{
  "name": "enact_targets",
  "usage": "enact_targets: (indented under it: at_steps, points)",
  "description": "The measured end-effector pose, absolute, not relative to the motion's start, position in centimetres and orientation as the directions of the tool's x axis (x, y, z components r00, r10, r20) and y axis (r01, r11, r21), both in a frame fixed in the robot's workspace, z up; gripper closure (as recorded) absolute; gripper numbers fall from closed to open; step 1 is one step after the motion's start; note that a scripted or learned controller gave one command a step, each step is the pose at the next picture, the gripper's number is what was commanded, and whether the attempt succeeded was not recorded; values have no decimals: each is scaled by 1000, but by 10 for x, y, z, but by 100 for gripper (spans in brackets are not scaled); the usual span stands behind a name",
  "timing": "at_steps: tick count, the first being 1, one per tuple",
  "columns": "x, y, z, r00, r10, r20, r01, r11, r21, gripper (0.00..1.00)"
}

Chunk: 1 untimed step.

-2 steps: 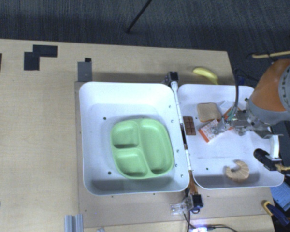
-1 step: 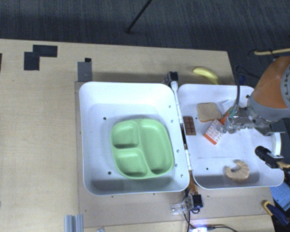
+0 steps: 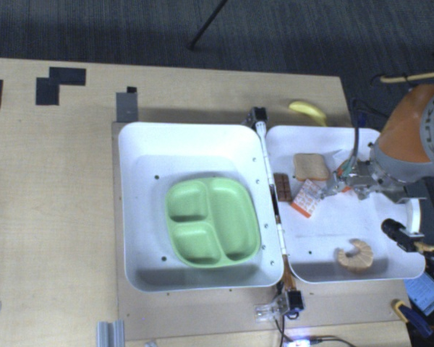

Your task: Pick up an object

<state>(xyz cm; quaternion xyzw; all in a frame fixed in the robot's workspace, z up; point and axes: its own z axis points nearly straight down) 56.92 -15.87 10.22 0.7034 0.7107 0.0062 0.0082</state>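
1. Pale wooden bench (image 3: 50, 215) bearing two white bins; green divided tray (image 3: 212, 220) in the left bin (image 3: 141, 194).
2. Right bin (image 3: 333, 230) holding brown block (image 3: 311, 167), red-white packet (image 3: 307, 197), bagel piece (image 3: 355, 255).
3. Gripper (image 3: 347, 179) low beside packet; opening impossible to tell.
4. Risk: nudging the packet aside, closing on nothing.

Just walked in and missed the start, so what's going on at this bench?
A grey arm with an orange band reaches in from the right over the right bin, its gripper low near a small orange and white packet. Nothing shows between its fingers, so no pick yet. A tan square piece, a brown bar and a curved tan piece also lie there. The left bin holds a green divided tray.
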Motion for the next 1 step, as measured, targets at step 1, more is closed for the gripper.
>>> enact_targets:
  at_steps: [1]
  points:
    - [571, -158, 113, -16, 1000, -4, 1000, 16, 24, 100]
